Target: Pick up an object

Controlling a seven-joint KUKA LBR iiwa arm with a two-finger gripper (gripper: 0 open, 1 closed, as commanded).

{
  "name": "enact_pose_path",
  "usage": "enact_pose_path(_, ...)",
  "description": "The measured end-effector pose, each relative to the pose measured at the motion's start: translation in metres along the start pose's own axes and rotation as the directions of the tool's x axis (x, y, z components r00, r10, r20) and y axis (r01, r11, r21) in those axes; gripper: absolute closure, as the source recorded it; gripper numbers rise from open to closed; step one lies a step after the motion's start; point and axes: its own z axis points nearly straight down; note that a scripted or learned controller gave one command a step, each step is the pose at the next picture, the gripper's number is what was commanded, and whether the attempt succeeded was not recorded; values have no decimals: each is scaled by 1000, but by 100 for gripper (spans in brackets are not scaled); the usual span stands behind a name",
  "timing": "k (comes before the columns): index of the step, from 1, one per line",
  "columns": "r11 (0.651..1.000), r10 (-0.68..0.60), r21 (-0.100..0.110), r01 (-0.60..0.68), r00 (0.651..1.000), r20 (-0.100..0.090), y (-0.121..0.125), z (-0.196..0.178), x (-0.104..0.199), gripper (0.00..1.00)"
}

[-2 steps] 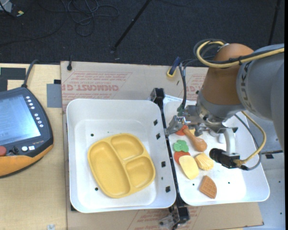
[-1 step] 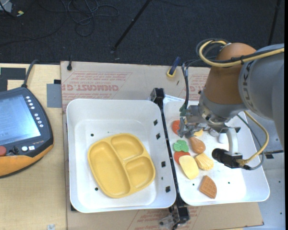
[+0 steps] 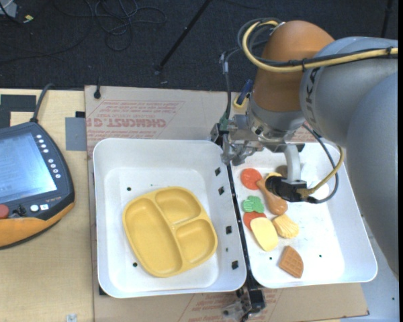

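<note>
Approach stage: the claw (image 3: 234, 150) hung above the right bin's (image 3: 339, 247) toy food (image 3: 263, 233), grip impossible to tell; a descent seemingly came next.

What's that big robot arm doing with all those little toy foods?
The robot arm is reaching over the right bin to try to pick something up. Its gripper hangs near that bin's upper left corner, close to a red toy piece. It does not seem to have grabbed anything yet. A green piece, a yellow piece and a brown piece lie lower down. The left bin holds a yellow divided tray.
</note>
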Motion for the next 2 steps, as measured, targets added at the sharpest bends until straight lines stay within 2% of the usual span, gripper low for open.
enact_pose_path(1,1000,11,-6,-11,1000,2,-79,-139,-70,100)
enact_pose_path(2,1000,0,11,0,1000,0,-78,-91,12,100)
